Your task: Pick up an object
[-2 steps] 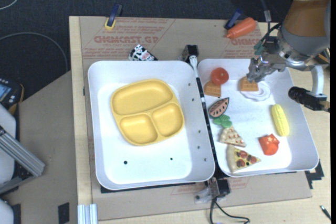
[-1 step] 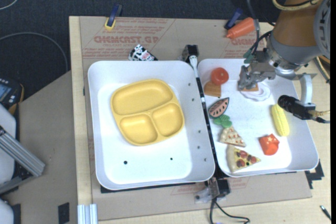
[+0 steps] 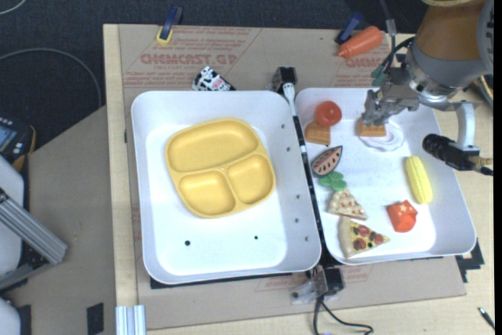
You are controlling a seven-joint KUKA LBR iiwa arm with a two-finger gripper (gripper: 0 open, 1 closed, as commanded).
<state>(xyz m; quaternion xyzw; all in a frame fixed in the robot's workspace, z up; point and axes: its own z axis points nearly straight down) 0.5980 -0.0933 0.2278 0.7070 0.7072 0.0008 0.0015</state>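
Note:
My gripper [image 3: 379,115] hangs low over the back of the right bin [image 3: 455,235]. Right under it lies a small tan food piece [image 3: 373,129], which rests on a white fried-egg toy [image 3: 391,140]. Whether the gripper touches the tan piece I cannot tell. Other toy foods in this bin are a red tomato [image 3: 328,113], a tan bread piece [image 3: 318,134], a watermelon slice [image 3: 326,161], a green leafy piece [image 3: 336,181], two pizza slices [image 3: 346,205] [image 3: 360,237], a red pepper [image 3: 401,216] and a yellow corn cob [image 3: 419,179].
The left bin [image 3: 149,169] holds a yellow divided plate [image 3: 219,166]. Outside the bins, an orange carrot [image 3: 360,42] lies on the board behind the right bin, and a black-and-white spotted toy [image 3: 212,80] behind the left one. The arm reaches in from the upper right.

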